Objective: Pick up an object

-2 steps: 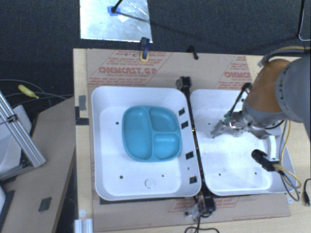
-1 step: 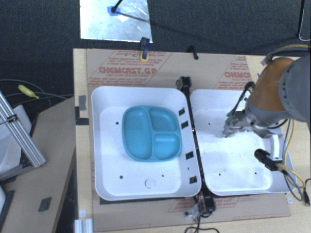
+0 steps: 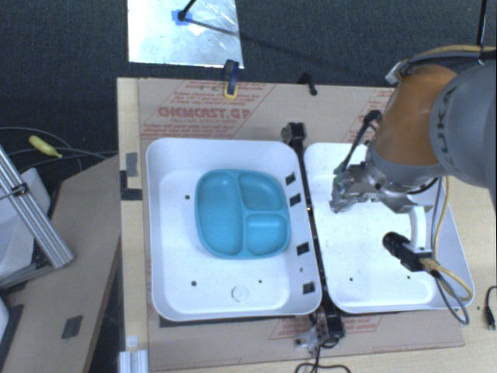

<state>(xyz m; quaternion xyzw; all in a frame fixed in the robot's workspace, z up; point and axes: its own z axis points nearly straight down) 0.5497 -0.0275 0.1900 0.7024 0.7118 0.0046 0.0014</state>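
hovering over the right bin, the end effector, grip state unclear, should probably cross squarely to the blue plate.

Grey arm, orange band above wrist, black lettering on the grey shell, yellow and black cables alongside.

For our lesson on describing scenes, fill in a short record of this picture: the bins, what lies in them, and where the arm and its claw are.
left bin: white, shallow, holds the plate
plate: blue, three compartments, lying flat near the bin's middle
right bin: white, shallow, beside the left bin
arm: grey with an orange band, reaching in from the right over the right bin
claw: above the right bin's upper left part, near the divider
claw contents: nothing seen between the fingers
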